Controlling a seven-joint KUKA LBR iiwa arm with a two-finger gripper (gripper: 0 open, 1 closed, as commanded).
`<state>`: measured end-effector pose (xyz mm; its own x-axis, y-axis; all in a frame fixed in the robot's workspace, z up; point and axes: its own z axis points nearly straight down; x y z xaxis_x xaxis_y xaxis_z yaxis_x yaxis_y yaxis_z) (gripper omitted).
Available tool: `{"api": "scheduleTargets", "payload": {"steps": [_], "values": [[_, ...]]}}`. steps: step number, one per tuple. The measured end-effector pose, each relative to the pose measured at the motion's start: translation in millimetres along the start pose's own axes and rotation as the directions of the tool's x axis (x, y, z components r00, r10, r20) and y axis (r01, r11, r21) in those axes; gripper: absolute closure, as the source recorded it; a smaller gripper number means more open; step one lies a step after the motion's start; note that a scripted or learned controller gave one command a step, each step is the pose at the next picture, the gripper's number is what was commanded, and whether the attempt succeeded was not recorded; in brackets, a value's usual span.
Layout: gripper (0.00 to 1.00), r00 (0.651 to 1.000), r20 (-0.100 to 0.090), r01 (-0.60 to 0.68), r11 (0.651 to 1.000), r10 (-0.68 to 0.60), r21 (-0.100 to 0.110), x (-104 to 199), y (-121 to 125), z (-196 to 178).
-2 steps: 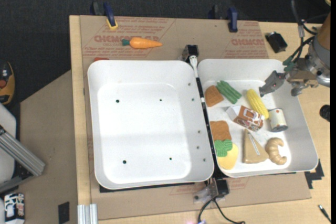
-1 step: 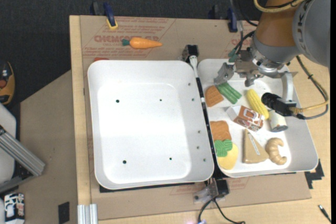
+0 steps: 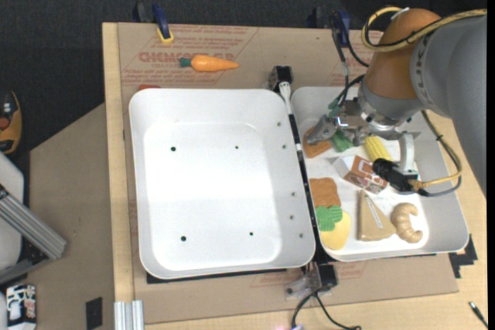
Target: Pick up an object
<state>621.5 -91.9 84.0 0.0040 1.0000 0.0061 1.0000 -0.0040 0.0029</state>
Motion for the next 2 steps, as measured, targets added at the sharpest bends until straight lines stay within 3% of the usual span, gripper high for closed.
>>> {"api": "scheduleTargets", "payload": {"steps": [1, 2], "values": [[1.00, 1.000, 0.007, 0.004, 1.000, -0.003, -0.012, -0.9, 3.2, -18.7], [0.00, 1.000, 0.007, 0.003, 1.000, -0.003, -0.012, -1.0, 3.1, -18.0]]}}
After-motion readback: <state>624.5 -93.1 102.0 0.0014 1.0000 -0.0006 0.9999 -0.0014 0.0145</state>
